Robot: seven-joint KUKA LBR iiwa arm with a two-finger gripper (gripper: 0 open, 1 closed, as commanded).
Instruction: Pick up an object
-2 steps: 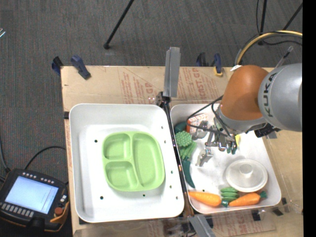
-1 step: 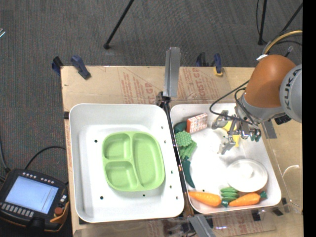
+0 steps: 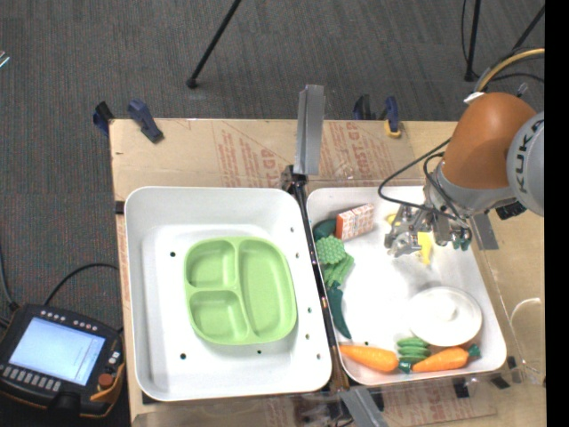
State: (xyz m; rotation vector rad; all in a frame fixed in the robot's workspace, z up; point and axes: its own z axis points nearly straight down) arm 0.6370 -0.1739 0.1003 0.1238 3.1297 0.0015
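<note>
Two carrots [image 3: 402, 359] are lying along the right bin's [image 3: 494, 310] near edge, a white plate [image 3: 444, 316] just behind them. Farther back, the gripper [image 3: 418, 238] is hanging over the bin's far side, apparently pinching something yellow [image 3: 426, 246]; its opening I cannot tell. That grip could be slipping. "KUK" is reading on the arm [image 3: 526, 154].

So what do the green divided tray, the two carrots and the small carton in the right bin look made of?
Green divided tray: likely moulded plastic, with a smooth, even colour and soft sheen. Carrots: probably toy plastic or rubber, uniformly bright orange and slightly glossy. Small carton: looks like printed cardboard, flat-faced with crisp edges, though a plastic toy is possible.
</note>
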